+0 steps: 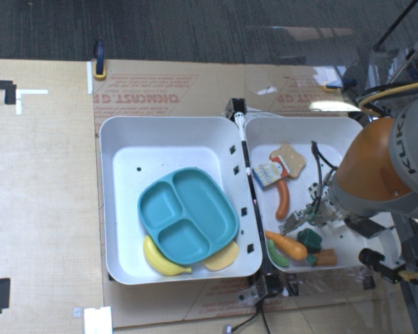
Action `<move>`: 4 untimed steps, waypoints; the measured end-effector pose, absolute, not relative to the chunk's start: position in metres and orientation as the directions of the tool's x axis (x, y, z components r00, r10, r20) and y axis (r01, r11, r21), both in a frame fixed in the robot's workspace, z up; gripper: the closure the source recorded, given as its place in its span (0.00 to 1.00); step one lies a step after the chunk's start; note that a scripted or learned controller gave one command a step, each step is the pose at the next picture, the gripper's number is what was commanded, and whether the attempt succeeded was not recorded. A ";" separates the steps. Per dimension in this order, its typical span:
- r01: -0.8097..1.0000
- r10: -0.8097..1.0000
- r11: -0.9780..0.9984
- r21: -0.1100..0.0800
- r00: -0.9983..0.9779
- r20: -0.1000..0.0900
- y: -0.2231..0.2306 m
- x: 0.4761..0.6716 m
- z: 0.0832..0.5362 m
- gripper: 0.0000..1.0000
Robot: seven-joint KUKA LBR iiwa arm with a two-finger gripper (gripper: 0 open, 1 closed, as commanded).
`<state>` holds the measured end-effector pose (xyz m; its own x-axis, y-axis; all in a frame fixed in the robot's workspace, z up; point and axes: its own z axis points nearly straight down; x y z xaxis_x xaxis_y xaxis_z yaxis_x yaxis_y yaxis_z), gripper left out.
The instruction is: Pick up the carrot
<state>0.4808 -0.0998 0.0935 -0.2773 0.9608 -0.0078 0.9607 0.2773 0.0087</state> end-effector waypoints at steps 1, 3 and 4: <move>0.942 0.942 0.335 0.006 -0.335 -0.007 -0.102 0.480 0.093 0.00; 0.806 0.806 0.592 0.002 -0.592 -0.003 -0.104 0.479 0.092 0.00; 0.932 0.932 0.363 0.002 -0.363 -0.004 -0.110 0.512 0.149 0.00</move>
